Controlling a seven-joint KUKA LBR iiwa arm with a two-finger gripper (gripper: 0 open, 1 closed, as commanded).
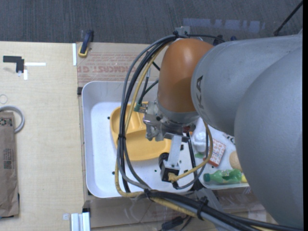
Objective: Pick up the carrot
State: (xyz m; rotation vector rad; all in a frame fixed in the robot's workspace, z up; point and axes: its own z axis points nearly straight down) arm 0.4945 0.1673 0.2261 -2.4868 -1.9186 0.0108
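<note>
The claw (156, 130) hangs low over the yellow dish (131, 139) beneath it, probably reaching into the white bin (94, 143) for the carrot; whether it is wide or narrow I cannot tell.

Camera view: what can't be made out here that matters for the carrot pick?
Carrot: its place cannot be told; the grey arm covers much of the white bins.
Yellow dish: right side hidden under the wrist and cables.
Green bottle: right end cut off by the arm.
Red-and-white card: partly covered, print too small to read.
</note>
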